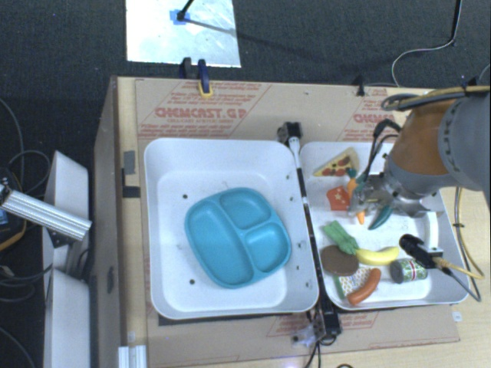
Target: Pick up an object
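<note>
White plastic bins sit side by side on my desk (230, 113), which is covered with a brown printed board. From my remote seat I judge the task as not done: every object lies in its bin and I see nothing lifted.

I have the gripper (368, 203) low in the right bin (445, 301), close over the red piece (338, 198) and a small orange piece (360, 218), with the pizza slice (337, 164) just behind. The wrist and a teal part hide its tips, so I cannot tell how wide it stands, and I cannot say it holds anything. What is left, I think, is to close on one piece and raise it.

The left bin (176, 167) has smooth glossy walls with rounded corners; in it lies a blue tray (238, 238), matte, with three shallow compartments.

The right bin's toys look like moulded plastic:
- a green leafy piece (339, 236), ribbed;
- a yellow banana (378, 256), curved and smooth;
- a brown disc (338, 261), flat and round;
- an orange-red sausage (364, 287), a rounded cylinder;
- a small can (409, 270) with a printed label, on its side.
</note>
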`<state>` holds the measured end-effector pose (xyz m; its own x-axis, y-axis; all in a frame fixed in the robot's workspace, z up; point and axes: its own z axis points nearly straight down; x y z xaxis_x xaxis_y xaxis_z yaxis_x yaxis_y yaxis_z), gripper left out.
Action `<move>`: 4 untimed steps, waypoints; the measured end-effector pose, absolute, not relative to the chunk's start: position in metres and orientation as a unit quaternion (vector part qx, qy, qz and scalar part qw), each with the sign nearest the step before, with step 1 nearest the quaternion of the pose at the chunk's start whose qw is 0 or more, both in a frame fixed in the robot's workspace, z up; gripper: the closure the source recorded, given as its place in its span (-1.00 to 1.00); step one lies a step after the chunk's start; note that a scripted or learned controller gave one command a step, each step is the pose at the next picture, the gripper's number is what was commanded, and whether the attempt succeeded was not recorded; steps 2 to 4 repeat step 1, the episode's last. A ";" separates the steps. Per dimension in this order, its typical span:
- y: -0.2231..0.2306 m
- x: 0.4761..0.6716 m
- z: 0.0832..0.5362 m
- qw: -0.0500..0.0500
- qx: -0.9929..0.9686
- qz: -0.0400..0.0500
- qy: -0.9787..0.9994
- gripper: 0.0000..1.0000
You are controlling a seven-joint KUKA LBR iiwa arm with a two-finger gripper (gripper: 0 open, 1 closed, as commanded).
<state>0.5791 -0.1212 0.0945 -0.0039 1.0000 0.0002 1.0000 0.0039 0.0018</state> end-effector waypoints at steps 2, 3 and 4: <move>-0.044 0.642 0.183 -0.012 0.709 -0.011 0.705 1.00; -0.044 0.642 0.183 -0.012 0.709 -0.011 0.705 1.00; -0.044 0.642 0.183 -0.012 0.709 -0.011 0.705 1.00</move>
